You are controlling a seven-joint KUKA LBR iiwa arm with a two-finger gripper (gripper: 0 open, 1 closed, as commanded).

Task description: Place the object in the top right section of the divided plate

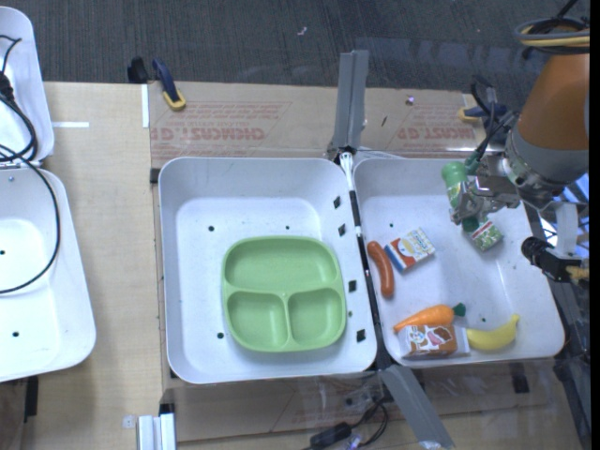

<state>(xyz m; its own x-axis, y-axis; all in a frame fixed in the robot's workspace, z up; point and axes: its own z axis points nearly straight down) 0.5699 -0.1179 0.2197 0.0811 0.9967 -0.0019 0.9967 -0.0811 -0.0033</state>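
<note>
Cardboard-covered tabletop (pixel 253 120) against dark carpet; two white bins. Left bin (pixel 178 251) holds green divided plate (pixel 283 293). Gripper (pixel 473 204) above right bin (pixel 525 298), fingers clamping green packet (pixel 457 187).

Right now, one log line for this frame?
arm: over right bin | gripper: at green bottle | plate: left bin, bare

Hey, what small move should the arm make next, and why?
Probably settle the gripper down onto the green bottle beside it. It hangs over the right bin's upper part, while the plate in the left bin has nothing on it, so something must be picked up first.
</note>
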